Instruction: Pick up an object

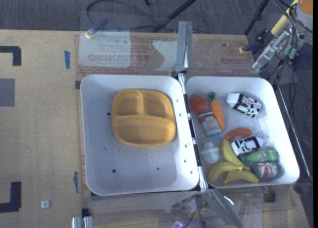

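Claw (271,53) hangs beyond the right bin (285,122) (spread or pressed together, cannot tell), bananas (228,165) inside

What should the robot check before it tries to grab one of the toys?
1. Gripper away from the bins: ok, it sits up beyond the right bin.
2. Fingers ready: cannot tell.
3. Toys to pick: ok, the right bin has bananas, a carrot and a milk carton.
4. Easy target: ok, the milk carton lies apart from the pile.
5. Crowding: not ok, the bananas touch other toys.
6. Left bin: ok, the yellow tray lies flat.
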You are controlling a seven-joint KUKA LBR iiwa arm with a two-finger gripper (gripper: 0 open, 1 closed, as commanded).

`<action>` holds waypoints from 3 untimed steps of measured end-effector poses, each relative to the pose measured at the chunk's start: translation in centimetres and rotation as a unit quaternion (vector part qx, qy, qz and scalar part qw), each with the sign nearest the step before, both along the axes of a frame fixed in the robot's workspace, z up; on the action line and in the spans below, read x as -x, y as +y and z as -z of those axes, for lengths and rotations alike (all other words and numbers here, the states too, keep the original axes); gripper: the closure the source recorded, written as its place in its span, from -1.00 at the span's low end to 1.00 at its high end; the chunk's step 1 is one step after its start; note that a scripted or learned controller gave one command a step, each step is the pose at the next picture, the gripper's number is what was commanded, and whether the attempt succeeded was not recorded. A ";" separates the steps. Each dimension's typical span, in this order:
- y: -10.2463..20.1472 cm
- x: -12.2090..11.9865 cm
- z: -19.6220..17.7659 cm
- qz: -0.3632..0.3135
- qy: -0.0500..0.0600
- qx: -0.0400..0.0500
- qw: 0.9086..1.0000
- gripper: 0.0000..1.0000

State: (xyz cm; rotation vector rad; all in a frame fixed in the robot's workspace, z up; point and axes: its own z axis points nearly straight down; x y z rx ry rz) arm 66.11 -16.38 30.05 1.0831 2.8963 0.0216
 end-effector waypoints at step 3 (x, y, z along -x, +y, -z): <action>-1.0 1.4 19.1 0.221 0.018 -0.004 0.975 1.00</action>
